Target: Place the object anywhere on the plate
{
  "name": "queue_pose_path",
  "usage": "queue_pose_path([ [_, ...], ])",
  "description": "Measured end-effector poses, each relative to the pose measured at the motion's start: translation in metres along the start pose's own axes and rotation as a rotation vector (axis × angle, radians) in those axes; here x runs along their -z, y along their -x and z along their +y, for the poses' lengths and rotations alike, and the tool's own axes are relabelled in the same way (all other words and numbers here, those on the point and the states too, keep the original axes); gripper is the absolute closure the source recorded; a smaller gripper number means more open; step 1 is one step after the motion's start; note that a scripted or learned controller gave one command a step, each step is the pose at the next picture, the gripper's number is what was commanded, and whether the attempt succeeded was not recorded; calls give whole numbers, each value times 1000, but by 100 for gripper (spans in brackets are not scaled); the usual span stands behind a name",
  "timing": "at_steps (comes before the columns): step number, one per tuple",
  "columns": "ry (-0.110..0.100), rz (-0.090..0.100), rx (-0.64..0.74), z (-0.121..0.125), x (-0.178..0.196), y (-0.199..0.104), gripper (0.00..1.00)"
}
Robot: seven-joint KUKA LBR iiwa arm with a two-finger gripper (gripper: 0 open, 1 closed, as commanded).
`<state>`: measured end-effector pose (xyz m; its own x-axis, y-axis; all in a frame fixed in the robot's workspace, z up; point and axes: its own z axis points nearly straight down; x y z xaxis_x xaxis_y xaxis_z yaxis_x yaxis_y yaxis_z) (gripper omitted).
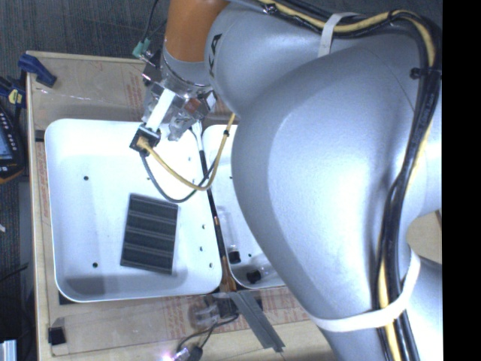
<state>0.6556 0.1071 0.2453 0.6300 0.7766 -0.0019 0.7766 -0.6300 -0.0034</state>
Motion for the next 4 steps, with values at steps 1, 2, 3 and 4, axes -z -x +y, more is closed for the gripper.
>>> queue_pose_path([
  [1, -2, -5, -90, -35, -56, 67, 100],
  [2, -2, -5, -213, -108, -127, 82, 100],
  [3, 3, 2, -238, -114, -153, 1, 100],
  [4, -1, -1, -259, -116, -55, 104, 100],
])
